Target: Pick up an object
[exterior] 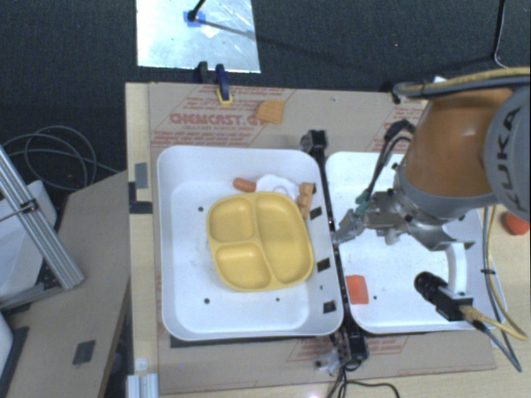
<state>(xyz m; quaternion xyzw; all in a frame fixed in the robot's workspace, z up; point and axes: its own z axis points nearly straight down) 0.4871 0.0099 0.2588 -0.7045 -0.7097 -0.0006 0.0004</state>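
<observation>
Arm (465,139) fills right side, grey with orange band, partial "KU" lettering on casing. Cardboard (224,114) under bins reads "CHEMCAST" in red. Gripper (348,226) low over right bin's (398,313) left edge (finger gap not discernible, cannot tell). Orange block (356,288) lies just below gripper, apart. Yellow divided tray (257,243) sits in left bin (187,222).
</observation>
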